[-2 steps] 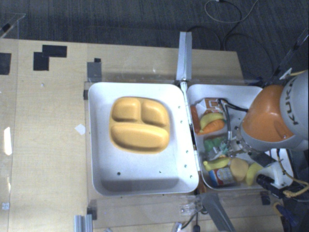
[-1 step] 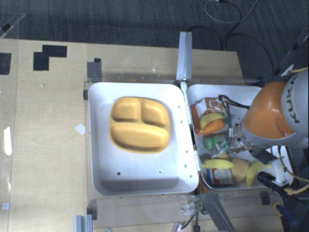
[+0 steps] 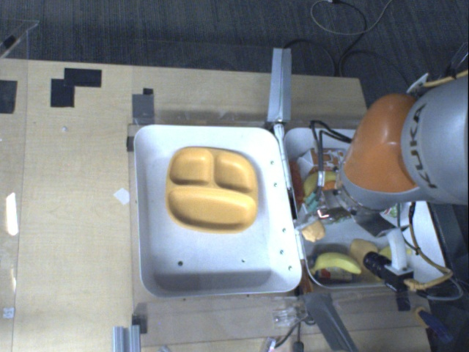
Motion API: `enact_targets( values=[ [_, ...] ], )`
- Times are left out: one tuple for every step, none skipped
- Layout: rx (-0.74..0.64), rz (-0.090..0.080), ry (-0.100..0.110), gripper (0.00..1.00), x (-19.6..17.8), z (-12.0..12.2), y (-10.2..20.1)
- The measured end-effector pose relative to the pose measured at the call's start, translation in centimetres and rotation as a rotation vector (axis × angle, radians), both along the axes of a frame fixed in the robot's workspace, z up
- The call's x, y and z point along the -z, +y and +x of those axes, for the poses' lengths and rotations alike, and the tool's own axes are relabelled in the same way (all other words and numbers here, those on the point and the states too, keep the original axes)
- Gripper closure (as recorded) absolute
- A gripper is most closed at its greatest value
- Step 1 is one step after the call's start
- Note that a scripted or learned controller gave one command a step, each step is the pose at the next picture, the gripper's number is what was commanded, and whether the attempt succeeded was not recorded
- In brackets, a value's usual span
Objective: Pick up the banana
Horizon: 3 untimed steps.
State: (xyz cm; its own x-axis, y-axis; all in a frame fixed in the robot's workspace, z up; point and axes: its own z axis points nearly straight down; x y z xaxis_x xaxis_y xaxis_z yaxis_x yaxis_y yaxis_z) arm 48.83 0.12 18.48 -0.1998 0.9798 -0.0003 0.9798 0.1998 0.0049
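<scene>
The banana (image 3: 337, 262) lies in the right bin (image 3: 297, 139), close to its near wall, yellow with a darker tip pointing left. My gripper (image 3: 323, 210) hangs over the middle of that bin, under the arm's orange band, a little behind and to the left of the banana. The wrist hides most of the gripper. Nothing can be seen held in it.
A yellow divided plate (image 3: 212, 189) sits in the left bin (image 3: 212, 270). The right bin also holds a tan chunk (image 3: 314, 231), a yellow-green piece (image 3: 311, 184), a red piece (image 3: 295, 176), a tan round thing (image 3: 362, 249) and something red (image 3: 333, 274) under the banana.
</scene>
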Motion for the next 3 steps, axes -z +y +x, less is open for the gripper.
enact_targets(
  values=[
    [0.0,0.0,0.0,0.0,0.0,0.0,0.0],
    [-0.367,-0.004,-0.002,0.0,0.3,0.1,-10.1],
    [-0.424,-0.003,-0.002,0.0,0.0,2.9,-4.0]
  ],
)
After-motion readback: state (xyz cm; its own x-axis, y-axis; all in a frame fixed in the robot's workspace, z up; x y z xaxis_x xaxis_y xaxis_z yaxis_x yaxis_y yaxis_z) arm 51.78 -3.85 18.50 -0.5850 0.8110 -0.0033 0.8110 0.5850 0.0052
